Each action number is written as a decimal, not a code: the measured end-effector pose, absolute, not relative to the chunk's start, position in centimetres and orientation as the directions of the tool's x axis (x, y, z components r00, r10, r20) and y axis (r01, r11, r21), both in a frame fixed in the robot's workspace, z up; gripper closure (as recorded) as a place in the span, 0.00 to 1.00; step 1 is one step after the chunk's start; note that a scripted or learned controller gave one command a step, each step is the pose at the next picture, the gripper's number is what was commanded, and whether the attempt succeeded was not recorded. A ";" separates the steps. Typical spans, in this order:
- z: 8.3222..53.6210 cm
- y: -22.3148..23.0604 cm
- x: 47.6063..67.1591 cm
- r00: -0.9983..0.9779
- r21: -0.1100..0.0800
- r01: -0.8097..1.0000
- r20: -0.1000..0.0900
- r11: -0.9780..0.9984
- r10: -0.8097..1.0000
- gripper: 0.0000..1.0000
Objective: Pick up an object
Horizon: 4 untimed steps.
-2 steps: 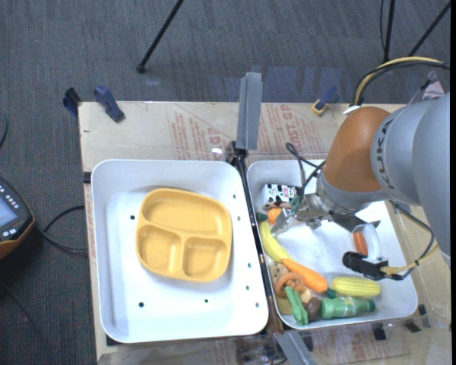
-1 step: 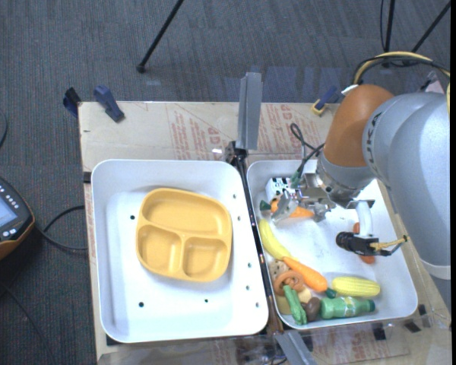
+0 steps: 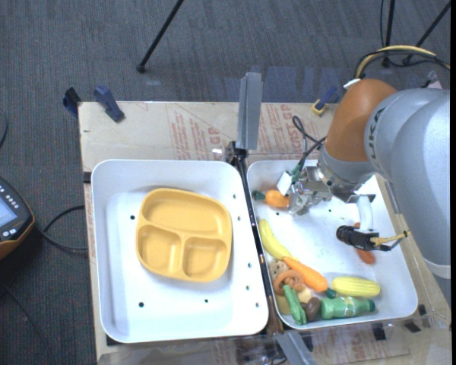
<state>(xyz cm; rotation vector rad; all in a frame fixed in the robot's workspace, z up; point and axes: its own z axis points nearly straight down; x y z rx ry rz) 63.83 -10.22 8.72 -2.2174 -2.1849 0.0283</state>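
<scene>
Grey carpet surrounds a cardboard-topped counter (image 3: 190, 128) carrying two shallow white bins side by side, seen from above at a slant. Inside the left bin (image 3: 114, 280) lies a yellow divided tray (image 3: 185, 233), near its middle. Toy food crowds the right bin (image 3: 399, 280): a banana (image 3: 272, 239), a carrot (image 3: 305, 273), a corn cob (image 3: 356, 286) and a green bottle (image 3: 346, 307) cluster along the near edge, likely loose pickings. From the right, the grey arm (image 3: 414, 150) reaches in, and its tool (image 3: 304, 198) hangs low at the bin's far corner, just beside a small orange fruit (image 3: 276, 198), seemingly its target. Whether the tool is open or closed cannot be told.
</scene>
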 end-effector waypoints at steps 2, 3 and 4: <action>8.4 -11.7 57.7 0.108 -0.009 0.994 0.001 -0.108 0.994 0.00; 8.3 -10.0 48.4 0.179 -0.013 0.984 0.002 -0.179 0.984 0.00; 8.3 -9.1 53.4 0.398 -0.009 0.917 -0.001 -0.398 0.917 0.00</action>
